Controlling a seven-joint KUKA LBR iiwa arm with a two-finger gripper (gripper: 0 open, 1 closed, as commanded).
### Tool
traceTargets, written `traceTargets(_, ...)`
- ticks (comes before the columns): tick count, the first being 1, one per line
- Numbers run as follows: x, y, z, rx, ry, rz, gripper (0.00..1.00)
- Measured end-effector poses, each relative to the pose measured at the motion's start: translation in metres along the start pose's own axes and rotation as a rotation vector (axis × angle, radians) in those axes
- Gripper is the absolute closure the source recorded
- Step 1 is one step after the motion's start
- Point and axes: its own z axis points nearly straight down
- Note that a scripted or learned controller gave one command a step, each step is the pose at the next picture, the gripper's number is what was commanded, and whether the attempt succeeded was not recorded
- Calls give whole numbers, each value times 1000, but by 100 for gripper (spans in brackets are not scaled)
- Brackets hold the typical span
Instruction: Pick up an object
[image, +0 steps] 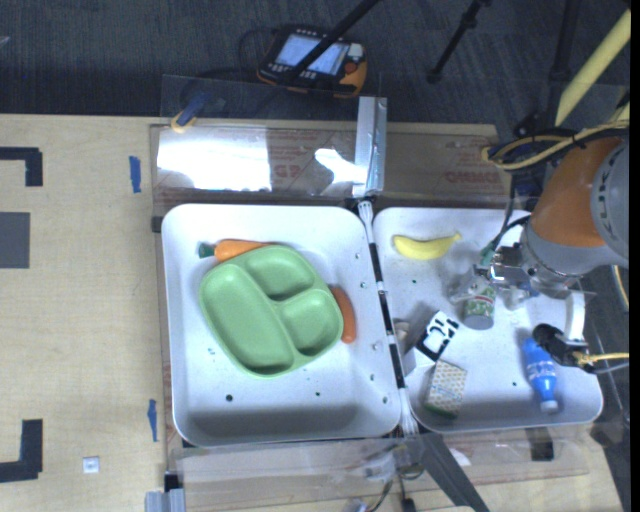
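Camera view: pincer (484, 285) over small can (478, 309).

You will find nothing here that can actually be read. The cardboard panel (440, 165) behind the bins carries faint reddish printing, but glare from the clear sheet over it and the small size leave the letters illegible. The handheld pendant (312, 58) lying on the dark floor above the bench has a lit screen, yet you can make out only pale blocks on it, no words or numbers. The small black-and-white box (436, 334) in the right bin shows bold white marks that could be a logo; you cannot tell what they say. The blue bottle (541, 374) bears a label too blurred for you to read.
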Motion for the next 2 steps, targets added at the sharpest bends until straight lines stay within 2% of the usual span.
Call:
traceTargets(1,0,2,-13,-7,-1,1,100)
traceTargets(2,-17,-20,-59,2,-1,71,100)
